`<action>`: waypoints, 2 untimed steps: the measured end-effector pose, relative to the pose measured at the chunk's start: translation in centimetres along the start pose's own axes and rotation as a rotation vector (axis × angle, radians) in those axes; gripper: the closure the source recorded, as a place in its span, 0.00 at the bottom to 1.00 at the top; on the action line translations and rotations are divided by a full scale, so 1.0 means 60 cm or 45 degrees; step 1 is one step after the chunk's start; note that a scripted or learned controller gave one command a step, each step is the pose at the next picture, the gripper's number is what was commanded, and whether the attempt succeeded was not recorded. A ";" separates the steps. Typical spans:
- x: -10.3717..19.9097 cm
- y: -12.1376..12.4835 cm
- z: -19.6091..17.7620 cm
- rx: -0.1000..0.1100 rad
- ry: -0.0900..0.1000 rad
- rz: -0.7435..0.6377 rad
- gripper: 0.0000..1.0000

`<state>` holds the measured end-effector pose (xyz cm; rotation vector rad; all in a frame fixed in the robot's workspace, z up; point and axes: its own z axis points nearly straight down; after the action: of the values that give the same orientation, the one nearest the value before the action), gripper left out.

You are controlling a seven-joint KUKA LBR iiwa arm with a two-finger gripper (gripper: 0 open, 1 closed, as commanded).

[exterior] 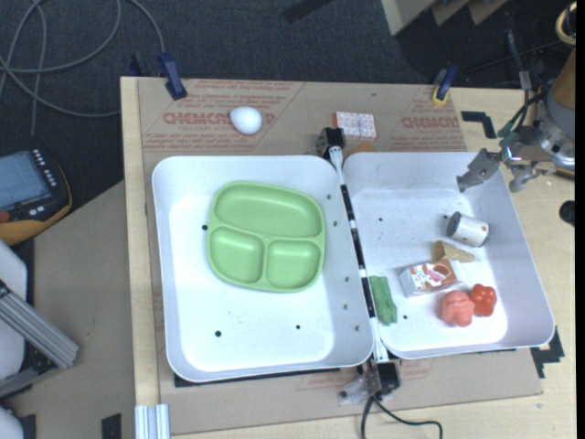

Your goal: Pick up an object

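Grey gripper (498,167) hangs open and empty above the right bin's (402,186) far corner. Nearby below lie a white cylinder (467,230), a packet (428,276) and red toys (468,305). The left bin (183,337) holds a green tray (266,236).

two white bins are counted: a left bin (183,337) and a right bin (521,273). one green divided plate (267,236), with three compartments, is counted in the bin farther from the hand (498,167). five small items are counted in the nearer bin: one cylinder (467,229), one packet (428,277), one pink piece (457,309), one red pepper (483,298), one green item (382,298). one white egg (245,119) is counted on the counter (274,99).
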<state>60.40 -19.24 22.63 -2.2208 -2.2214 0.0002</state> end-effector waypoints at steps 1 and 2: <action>0.005 -0.029 0.197 -0.025 -0.011 -0.002 0.00; 0.132 -0.061 0.236 -0.002 0.000 -0.002 0.00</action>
<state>56.76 -11.29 8.47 -2.2200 -2.2239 -0.0020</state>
